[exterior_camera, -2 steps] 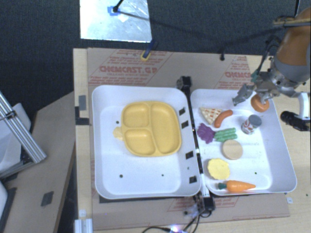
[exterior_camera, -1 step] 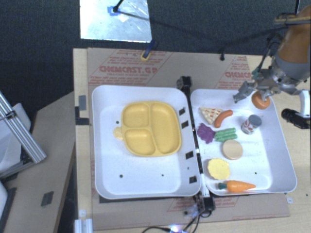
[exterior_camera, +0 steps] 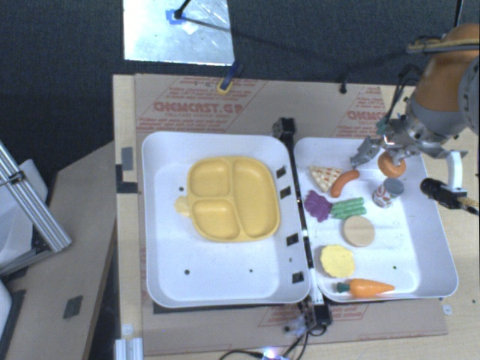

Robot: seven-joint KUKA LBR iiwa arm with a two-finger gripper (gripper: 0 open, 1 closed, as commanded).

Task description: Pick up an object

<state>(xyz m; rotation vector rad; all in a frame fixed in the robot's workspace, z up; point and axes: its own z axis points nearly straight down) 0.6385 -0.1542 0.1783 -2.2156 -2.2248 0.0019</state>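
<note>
Overhead, the grey arm (exterior_camera: 450, 73) with its orange band reaches in from the right and bends down over the far end of the right bin (exterior_camera: 435, 238), its wrist tilted toward the bin floor. To the pincer's left sits the left bin (exterior_camera: 161, 201), and in it the yellow divided plate (exterior_camera: 229, 199), well apart from the pincer. The pincer (exterior_camera: 386, 152) hangs low with its fingers spread fairly wide, and a small orange round object (exterior_camera: 392, 164) sits right at them, just below; whether it is truly gripped between them cannot be told. Below the pincer stands a small can (exterior_camera: 385, 193). Down and to its left lie a sausage (exterior_camera: 344, 182), a pizza slice (exterior_camera: 325, 177), a green piece (exterior_camera: 348, 208) and a purple grape bunch (exterior_camera: 317, 205). Farther below rest a tan disc (exterior_camera: 358, 231), a yellow round piece (exterior_camera: 337, 261) and a carrot (exterior_camera: 367, 286).
</note>
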